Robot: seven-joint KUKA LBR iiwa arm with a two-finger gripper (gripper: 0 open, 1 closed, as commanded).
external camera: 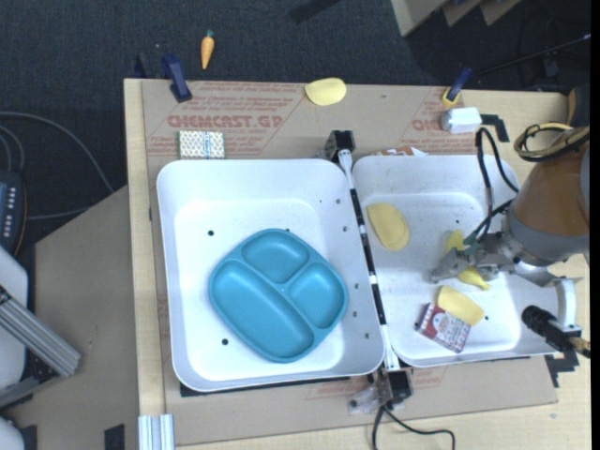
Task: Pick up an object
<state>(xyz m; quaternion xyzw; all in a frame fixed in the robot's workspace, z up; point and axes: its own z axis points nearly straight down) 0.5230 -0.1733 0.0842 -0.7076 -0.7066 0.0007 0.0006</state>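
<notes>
Holding 1 blue tray [277, 293], 2 bins [187, 195], 1 gripper [459, 265]

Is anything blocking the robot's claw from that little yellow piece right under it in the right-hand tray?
Nothing visible does. The gripper sits low in the right bin, right at the small yellow piece. The yellow block and the red-and-white packet lie nearer the front wall, and the yellow oval lies off toward the divider.
</notes>
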